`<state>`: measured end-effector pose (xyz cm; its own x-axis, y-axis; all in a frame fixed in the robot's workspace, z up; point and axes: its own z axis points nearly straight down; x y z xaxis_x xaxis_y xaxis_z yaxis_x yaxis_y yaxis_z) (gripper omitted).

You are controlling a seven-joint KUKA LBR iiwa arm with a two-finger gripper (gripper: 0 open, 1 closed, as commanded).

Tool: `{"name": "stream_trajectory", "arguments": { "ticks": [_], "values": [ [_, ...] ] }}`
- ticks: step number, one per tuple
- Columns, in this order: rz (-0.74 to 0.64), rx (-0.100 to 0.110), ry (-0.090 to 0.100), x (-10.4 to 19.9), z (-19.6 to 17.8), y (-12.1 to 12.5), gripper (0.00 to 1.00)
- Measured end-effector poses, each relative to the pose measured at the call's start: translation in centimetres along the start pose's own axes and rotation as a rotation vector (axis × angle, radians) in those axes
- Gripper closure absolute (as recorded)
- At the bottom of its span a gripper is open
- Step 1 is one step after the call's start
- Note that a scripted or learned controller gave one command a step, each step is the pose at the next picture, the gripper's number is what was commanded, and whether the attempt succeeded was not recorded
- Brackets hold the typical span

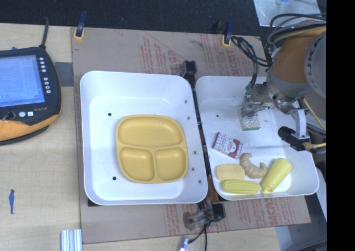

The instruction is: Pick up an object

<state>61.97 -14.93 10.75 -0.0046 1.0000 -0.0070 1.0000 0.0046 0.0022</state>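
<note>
Approach step judged in hand: gripper (pixel 252 112) lowered into right bin (pixel 222 86), over small green-white packet (pixel 250 123). Claw state cannot be told. Closure on packet needed next, then lift.

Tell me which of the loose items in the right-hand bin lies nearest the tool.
The small green-and-white packet, lying just below the tool near the bin's upper part. The red packet sits further down, and the yellow food pieces cluster at the bin's near edge.
</note>
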Motion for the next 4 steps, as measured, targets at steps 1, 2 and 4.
{"name": "stream_trajectory", "arguments": {
  "ticks": [1, 2, 4],
  "values": [
    [-0.001, 0.0, -0.001, 0.0, 0.0, 0.0, 0.0],
    [0.004, 0.004, 0.007, -6.0, 1.6, 3.3, 0.0],
    [0.002, 0.006, 0.006, -0.6, -4.0, 0.8, 0.0]
  ]
}}
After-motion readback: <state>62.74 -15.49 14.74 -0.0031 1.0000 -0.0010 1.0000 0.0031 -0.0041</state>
